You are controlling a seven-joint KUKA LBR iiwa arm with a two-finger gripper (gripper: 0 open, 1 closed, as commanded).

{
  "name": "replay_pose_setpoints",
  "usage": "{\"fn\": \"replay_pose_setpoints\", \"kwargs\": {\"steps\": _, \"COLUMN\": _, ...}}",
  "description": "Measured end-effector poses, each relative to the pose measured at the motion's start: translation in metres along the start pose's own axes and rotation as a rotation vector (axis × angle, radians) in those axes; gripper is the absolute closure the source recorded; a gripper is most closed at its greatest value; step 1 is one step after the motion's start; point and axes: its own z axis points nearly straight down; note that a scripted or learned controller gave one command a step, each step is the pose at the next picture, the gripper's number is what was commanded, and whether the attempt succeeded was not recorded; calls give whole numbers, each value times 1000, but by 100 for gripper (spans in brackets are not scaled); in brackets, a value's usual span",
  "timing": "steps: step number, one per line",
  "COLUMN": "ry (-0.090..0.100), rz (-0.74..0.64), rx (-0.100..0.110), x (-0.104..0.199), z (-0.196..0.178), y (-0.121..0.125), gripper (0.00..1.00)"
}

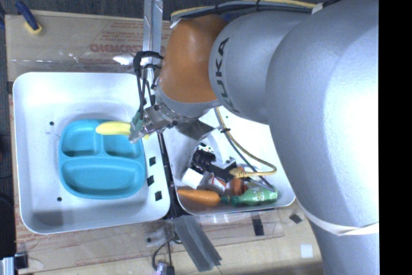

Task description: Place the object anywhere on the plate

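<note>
Nearest the lens, the grey arm reaches in from the right. Below it, the gripper meets the right end of the yellow object; you cannot tell how its jaws stand. The object sits over the upper edge of the blue plate, left of centre. Watch that edge: released here, it may roll off into the white bin.

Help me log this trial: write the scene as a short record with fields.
plate: light blue divided plastic plate, in the left white bin
object: yellow elongated item, lying at the plate's top edge, over its upper compartments
gripper: gripper at the yellow item's right end; grip cannot be told
right bin: right white bin holds an orange carrot-shaped item and a green item
</note>
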Motion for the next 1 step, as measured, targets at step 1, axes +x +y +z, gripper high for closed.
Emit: {"fn": "replay_pose_setpoints", "kwargs": {"steps": 1, "ry": -1, "rz": 118, "rx": -2, "x": 37, "z": -54, "y": -12, "gripper": 100}}
